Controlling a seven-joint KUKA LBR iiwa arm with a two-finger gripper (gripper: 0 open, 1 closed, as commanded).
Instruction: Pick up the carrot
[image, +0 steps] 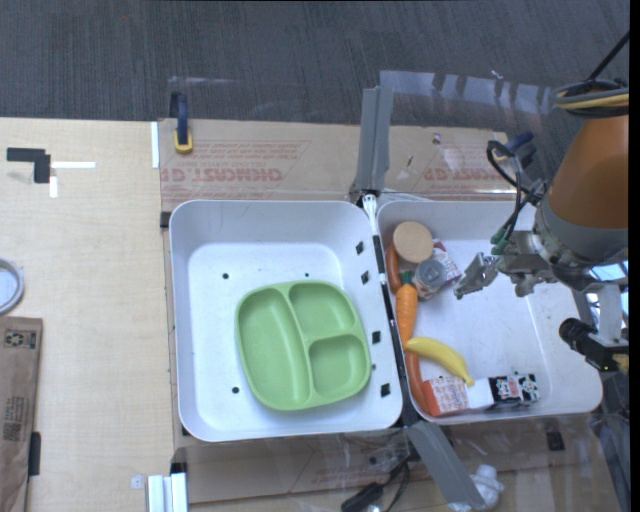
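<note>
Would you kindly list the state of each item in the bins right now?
carrot: lying loose by the right bin's left wall, not held
banana: lying flat, below the carrot
green plate: upright in the left bin
hand: above the right bin, right of the carrot

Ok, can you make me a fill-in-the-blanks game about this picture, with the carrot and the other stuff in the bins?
1. The green plate lies in the ____ bin.
2. The carrot lies along the right bin's ____ wall.
3. The yellow fruit just below the carrot is a ____.
4. The gripper hovers to the ____ of the carrot.

Missing words: left; left; banana; right
</note>
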